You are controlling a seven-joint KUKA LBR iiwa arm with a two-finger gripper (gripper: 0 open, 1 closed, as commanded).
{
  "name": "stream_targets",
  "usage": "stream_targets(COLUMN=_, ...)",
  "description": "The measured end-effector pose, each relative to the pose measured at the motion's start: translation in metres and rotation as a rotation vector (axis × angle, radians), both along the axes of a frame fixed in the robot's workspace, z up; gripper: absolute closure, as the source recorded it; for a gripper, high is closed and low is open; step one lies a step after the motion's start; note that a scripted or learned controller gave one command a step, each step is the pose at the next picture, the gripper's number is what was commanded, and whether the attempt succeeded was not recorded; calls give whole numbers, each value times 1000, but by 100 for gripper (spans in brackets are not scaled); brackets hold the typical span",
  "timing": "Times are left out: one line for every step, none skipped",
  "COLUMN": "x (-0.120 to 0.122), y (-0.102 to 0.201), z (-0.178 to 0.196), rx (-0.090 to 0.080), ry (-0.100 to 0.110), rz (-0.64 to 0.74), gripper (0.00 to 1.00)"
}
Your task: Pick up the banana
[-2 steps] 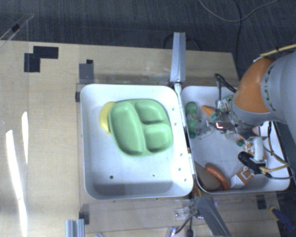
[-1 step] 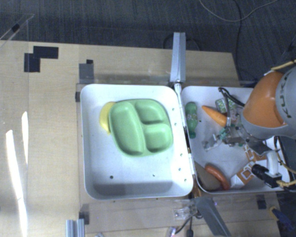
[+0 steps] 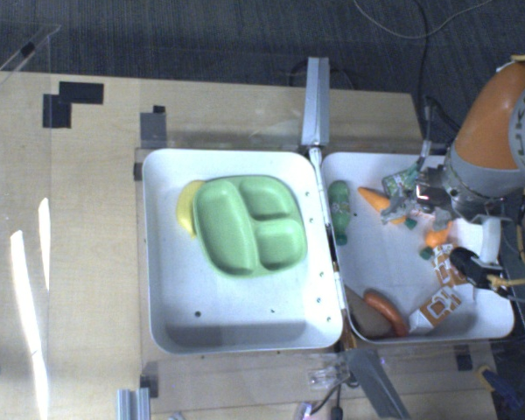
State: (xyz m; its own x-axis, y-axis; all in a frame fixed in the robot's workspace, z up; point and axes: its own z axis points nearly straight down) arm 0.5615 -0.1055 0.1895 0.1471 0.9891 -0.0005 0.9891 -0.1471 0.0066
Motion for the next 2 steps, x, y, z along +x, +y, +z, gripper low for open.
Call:
stream_targets(x=-35, y=21, z=-95, rx=0, ry=3, rz=252, gripper=0)
stream_targets(x=32, y=20, z=-101, rx=1, ry=-4, rz=-51, gripper=0)
